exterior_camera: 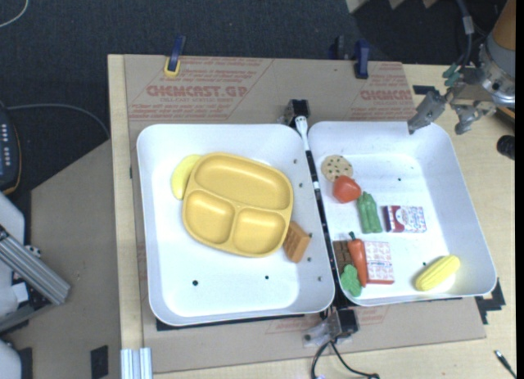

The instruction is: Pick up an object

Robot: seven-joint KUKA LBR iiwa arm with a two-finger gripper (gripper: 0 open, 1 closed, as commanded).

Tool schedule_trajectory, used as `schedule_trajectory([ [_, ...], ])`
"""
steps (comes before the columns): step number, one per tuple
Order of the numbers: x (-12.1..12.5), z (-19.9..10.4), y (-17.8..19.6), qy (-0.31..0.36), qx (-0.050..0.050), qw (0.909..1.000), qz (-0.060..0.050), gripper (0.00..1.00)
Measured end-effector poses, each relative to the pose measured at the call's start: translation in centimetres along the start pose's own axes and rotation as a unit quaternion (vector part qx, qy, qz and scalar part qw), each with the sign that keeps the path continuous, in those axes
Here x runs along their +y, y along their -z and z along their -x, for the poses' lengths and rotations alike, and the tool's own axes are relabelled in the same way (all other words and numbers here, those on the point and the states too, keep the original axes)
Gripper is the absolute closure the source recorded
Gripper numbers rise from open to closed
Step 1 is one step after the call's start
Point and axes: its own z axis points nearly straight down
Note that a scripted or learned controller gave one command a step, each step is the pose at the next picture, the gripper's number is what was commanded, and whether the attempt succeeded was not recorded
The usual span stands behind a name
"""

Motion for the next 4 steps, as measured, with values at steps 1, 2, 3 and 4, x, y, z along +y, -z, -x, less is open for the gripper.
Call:
schedule_trajectory([
  [1,0.2,0.0,0.8,0.001,-0.001,1.0,0.006,0.0],
  [2,0.3,0.1,-5.6,0.001,-0.001,1.0,0.003,0.0],
  [3,0.4,-0.2,-12.0,0.002,0.0,1.0,0.003,0.0],
  [4,0.3,-0.3,-17.4,0.002,0.0,1.0,0.003,0.0],
])
